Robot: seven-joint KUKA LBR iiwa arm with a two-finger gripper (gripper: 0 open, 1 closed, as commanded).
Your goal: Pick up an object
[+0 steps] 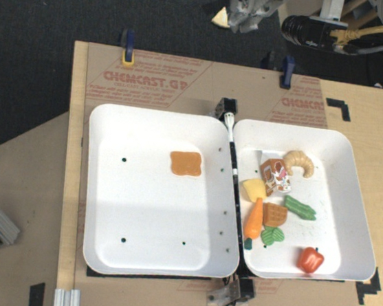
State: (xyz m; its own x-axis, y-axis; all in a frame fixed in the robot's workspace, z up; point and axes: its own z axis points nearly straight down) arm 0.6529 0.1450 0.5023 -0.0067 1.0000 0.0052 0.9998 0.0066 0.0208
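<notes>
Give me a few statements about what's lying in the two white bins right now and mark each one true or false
1. The left bin holds a single orange toast-like piece. True.
2. The carrot lies in the left bin. False: it lies in the right bin, near the divider between the bins.
3. The red pepper sits at the near end of the right bin, apart from the cluster of other items. True.
4. The croissant is the item nearest the bottom edge of the view. False: it lies at the far end of the cluster, toward the top.
5. The green bean pod lies between the croissant and the red pepper. True.
</notes>
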